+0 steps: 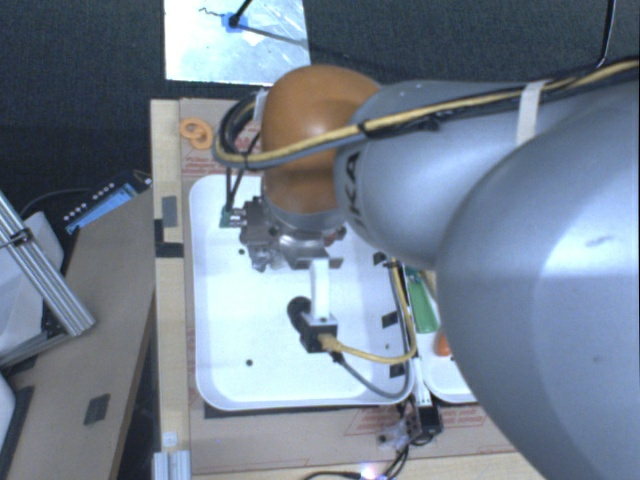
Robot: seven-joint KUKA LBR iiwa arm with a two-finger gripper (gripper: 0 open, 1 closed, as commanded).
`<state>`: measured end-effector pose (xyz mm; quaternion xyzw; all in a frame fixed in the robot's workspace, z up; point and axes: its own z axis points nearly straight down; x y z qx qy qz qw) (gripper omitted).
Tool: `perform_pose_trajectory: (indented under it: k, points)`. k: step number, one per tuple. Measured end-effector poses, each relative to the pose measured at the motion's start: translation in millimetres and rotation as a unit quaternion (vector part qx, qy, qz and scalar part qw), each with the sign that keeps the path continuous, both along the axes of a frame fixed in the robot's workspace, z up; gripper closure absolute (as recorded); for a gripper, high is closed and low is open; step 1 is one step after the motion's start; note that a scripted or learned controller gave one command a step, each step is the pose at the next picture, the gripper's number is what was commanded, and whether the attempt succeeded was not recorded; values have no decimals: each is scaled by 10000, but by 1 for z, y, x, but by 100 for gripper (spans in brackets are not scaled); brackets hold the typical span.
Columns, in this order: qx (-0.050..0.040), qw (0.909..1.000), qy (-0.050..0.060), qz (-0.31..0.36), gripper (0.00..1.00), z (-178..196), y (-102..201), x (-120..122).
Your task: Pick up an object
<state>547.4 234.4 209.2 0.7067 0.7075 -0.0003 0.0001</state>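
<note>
Hanging low over the near bin [228, 313], on the view's left, the gripper [272, 252] sits close to the white floor toward that bin's back half. Cannot tell whether it is apart or together; the wrist and orange band [310, 118] block the tip from above. Nothing visibly held.

White floor around the gripper reads bare apart from two tiny dark specks [250, 362], too small to identify.

Likeliest task things are in the other bin [455, 394]: a green object [424, 310] and just beside it an orange object [441, 346]. Both lie at that bin's left edge, near the divide between the bins and mostly covered by the arm [520, 228]. An orange ring [196, 131] lies on the bench [170, 298] outside the bins, well apart from the gripper.

Risks, as judgement:
- Empty grasp. With bare floor below it, closing here likely catches nothing.
- Floor strike. The tip looks near the bin bottom, so more descent could jam it into the plastic or shove the bin.
- Blind reach. The green and orange objects are mostly hidden, so their pose is unclear and a grab there may clip the bin wall or push them aside.
- The big arm link hangs over the second bin and could sweep those objects on a sideways move.
</note>
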Motion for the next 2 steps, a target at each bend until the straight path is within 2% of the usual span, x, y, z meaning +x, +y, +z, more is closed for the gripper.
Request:
perform_pose_trajectory:
  k: [1,2]
  points:
    - [46,10000,-82,21,100,209,-8,-32]
    - [50,10000,-79,31,100,335,0,-61]
